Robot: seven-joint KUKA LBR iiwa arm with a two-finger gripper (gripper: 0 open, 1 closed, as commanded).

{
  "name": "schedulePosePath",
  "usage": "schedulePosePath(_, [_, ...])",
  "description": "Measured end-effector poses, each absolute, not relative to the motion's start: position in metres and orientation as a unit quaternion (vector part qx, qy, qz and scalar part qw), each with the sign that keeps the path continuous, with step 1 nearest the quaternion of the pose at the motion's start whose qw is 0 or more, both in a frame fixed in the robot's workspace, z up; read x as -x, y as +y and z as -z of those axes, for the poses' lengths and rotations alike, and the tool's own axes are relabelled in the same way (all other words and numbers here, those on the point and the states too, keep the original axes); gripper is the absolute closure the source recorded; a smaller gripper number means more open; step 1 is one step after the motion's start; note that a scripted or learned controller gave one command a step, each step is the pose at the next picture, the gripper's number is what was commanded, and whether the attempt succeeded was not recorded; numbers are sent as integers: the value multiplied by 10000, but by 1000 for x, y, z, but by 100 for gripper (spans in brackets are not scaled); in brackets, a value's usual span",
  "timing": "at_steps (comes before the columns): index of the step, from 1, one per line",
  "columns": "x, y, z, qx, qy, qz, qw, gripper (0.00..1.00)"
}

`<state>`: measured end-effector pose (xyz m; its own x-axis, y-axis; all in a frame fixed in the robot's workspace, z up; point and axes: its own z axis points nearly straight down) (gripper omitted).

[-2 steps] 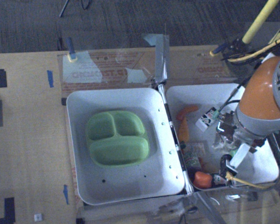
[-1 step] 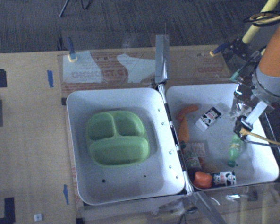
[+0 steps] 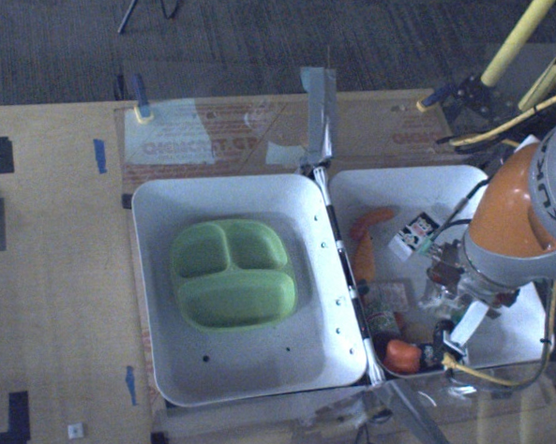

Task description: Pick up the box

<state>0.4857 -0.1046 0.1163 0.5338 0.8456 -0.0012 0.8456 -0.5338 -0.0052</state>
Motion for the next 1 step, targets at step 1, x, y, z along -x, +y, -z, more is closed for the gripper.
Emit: schedulePosePath(1, [-481,-137,-86,8600,-5103,12,18,100])
